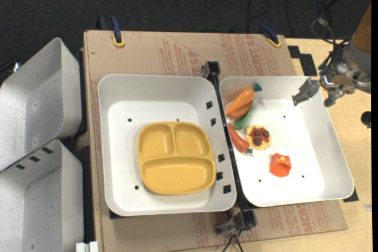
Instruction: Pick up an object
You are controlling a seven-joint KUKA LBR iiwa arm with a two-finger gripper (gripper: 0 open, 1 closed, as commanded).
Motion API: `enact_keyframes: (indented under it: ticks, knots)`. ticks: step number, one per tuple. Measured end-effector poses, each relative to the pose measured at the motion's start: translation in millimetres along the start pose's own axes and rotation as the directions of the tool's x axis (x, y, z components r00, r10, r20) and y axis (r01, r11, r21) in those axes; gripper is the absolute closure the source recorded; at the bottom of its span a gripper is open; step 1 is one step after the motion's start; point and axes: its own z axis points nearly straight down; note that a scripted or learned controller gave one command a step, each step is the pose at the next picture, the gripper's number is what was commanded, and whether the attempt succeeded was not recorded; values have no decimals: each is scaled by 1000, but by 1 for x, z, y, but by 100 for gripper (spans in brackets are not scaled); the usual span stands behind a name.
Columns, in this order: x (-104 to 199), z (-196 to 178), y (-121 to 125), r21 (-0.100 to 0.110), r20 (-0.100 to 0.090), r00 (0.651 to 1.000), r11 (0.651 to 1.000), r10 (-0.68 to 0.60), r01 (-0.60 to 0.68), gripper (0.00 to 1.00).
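While my gripper hangs open and holding nothing over the right bin's far right edge, I must descend toward the carrot.

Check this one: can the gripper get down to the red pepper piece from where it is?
Probably yes. The gripper hangs open over the right bin's far corner, and the red pepper piece lies alone on the bin floor, apart from the carrot and the other food, with nothing above it.
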Motion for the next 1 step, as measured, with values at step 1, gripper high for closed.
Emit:
enact_keyframes:
  ticks: [1]
  knots:
    - [1,-7,2,-11,3,1000,1000,-3,3,0]
